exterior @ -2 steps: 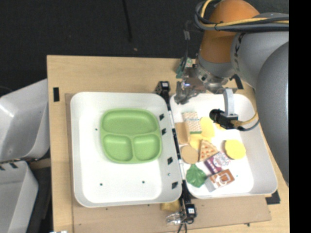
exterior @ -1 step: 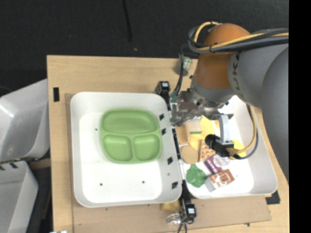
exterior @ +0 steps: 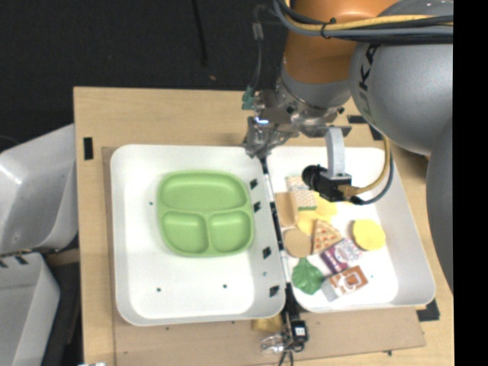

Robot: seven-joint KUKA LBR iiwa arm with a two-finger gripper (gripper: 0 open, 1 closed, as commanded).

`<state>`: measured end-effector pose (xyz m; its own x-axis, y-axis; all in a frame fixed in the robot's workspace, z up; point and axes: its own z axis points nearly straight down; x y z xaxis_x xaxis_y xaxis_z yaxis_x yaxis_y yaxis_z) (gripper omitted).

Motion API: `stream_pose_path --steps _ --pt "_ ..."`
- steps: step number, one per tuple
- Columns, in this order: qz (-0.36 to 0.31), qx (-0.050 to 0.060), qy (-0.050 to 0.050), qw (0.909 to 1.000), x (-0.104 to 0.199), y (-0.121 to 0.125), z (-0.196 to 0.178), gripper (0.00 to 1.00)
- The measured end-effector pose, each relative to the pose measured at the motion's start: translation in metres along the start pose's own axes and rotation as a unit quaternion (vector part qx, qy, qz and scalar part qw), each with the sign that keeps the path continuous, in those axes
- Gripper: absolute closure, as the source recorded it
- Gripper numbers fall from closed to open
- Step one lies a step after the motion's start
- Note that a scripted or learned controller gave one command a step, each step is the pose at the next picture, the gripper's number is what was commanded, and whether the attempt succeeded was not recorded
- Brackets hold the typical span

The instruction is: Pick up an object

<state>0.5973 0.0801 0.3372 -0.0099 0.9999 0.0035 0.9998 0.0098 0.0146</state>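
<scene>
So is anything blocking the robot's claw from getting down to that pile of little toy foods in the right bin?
Nothing visible blocks it. The two-finger gripper sits at the far edge where the bins meet, while the yellow round disc, pizza slice and green leafy piece lie uncovered in the right white bin.

My arm (exterior: pixel 396 67) is cut off by the top and right edges of the view. My gripper (exterior: pixel 259 142) sits at the far edge where the two bins meet, and its fingertips are too dark and crowded to read. My wrist hides the far left corner of the right bin (exterior: pixel 412 280). The small items (exterior: pixel 328 239) overlap there, too small to name.
</scene>
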Motion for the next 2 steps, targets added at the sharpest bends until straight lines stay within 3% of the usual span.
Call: stream_pose_path --steps 1,2 --pt "0.007 0.013 -0.003 0.9999 -0.050 -0.049 0.092 1.00" --pt "0.000 0.004 0.000 1.0000 0.028 -0.095 -0.001 1.00"
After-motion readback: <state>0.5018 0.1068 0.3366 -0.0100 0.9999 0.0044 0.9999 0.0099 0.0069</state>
